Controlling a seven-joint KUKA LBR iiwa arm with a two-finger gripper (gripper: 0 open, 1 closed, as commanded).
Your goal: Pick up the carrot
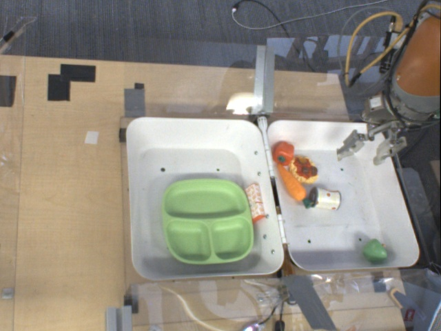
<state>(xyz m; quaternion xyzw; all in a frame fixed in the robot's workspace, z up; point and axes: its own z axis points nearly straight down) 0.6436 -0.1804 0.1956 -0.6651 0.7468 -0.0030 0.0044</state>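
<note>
The carrot [292,183] is an orange stick lying at a slant near the left wall of the right bin [393,205], its lower end pointing toward a small white cup. My gripper [366,148] hangs over the bin's upper right part, well to the right of the carrot and apart from it. Its two fingers [349,144] are spread wide with nothing between them.
Beside the carrot lie a red-orange tomato-like piece [283,149], a pizza-like slice [304,167], and a white cup [325,199] with a dark green end. A green item [375,251] sits at the bin's lower right. The left bin [148,157] holds a green divided plate [207,220] and a small packet [255,201].
</note>
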